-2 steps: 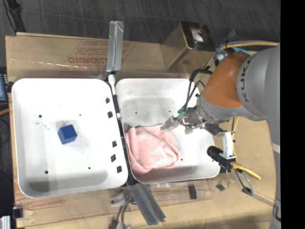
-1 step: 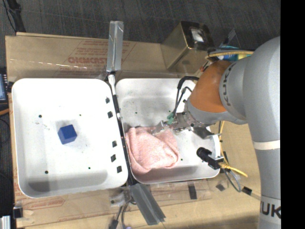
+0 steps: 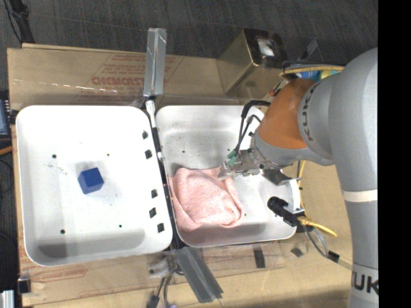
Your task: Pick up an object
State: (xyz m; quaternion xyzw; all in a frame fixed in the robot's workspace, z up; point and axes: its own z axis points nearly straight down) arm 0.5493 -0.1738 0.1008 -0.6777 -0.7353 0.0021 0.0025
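claw [image 3: 232,166] at pink cloth [image 3: 204,197] edge, centre-right | grip state: can't tell | we'd pinch a thick fold, lift slow

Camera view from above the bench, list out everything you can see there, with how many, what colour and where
block: one, blue, in the left bin, near its middle
towel: one, pink, crumpled, in the right bin toward its near left corner
bins: two, white, shallow, side by side; left, right
cardboard: brown sheet with red print, under and behind the bins
box: one, tan, behind the right bin
cables: black and yellow, right of the right bin
arm: one, grey with an orange band, coming in from the right
gripper: one, over the right bin at the towel's upper right edge; grasp on the towel cannot be told
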